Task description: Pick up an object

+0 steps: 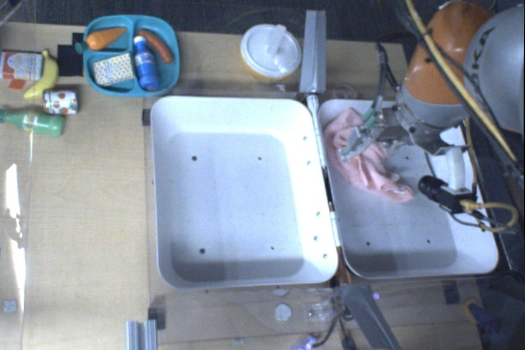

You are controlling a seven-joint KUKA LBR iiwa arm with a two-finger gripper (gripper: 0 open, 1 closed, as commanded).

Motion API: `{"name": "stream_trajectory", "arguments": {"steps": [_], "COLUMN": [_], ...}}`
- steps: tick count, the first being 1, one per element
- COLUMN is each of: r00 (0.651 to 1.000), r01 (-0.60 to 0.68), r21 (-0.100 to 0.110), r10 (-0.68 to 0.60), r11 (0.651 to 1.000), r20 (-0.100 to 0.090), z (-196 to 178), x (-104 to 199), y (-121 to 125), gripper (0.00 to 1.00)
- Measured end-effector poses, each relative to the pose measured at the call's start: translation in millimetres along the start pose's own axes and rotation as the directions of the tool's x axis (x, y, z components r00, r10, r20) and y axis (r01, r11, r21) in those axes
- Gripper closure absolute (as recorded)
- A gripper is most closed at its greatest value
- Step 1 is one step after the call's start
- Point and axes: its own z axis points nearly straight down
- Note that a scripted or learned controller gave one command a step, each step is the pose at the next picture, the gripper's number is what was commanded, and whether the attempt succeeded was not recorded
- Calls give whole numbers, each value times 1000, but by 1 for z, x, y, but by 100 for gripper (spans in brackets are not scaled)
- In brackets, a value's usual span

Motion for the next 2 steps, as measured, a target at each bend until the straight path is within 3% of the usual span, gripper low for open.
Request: {"name": "stream_trajectory", "arguments": {"steps": [1,2], "r00": [1000,989], "r01": [24,146], "r21": [-1,-6], "r10": [-24,-146], "r11": [1000,989], "r20": [1,2], "z": [91,96], "x": [-41,-45], "y": [-2,-10], "gripper": [0,0]}}
